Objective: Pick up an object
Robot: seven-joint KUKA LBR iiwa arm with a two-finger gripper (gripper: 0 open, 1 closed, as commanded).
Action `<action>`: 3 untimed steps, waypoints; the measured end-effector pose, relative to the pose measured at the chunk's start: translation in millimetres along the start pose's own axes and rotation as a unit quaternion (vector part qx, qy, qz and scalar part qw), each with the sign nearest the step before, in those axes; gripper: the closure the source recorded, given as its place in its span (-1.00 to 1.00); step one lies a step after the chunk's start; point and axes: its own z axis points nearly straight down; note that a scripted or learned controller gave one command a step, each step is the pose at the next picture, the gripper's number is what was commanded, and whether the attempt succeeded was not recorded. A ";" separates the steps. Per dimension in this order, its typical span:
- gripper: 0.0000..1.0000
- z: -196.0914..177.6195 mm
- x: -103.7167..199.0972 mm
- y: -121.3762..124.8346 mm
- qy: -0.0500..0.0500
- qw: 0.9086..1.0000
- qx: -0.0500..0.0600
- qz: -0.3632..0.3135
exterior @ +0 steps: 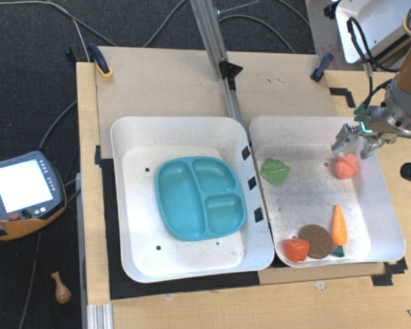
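In the right bin lie a green leafy toy, a pink-red round toy, an orange carrot, a brown round piece and a red tomato-like toy. My gripper hangs at the bin's far right, just above the pink-red toy. Its fingers are spread apart, with nothing between them.
The left bin holds a teal divided plate. A metal post rises behind the bins. A teach pendant lies left of the bench. Blue clamps grip the board's far corners.
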 end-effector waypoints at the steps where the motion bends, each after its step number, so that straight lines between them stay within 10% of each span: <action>1: -1.00 -0.6 0.0 0.3 0.000 1.000 -0.001 0.000; 3: -1.00 97.9 -5.9 2.1 0.001 1.000 0.002 0.000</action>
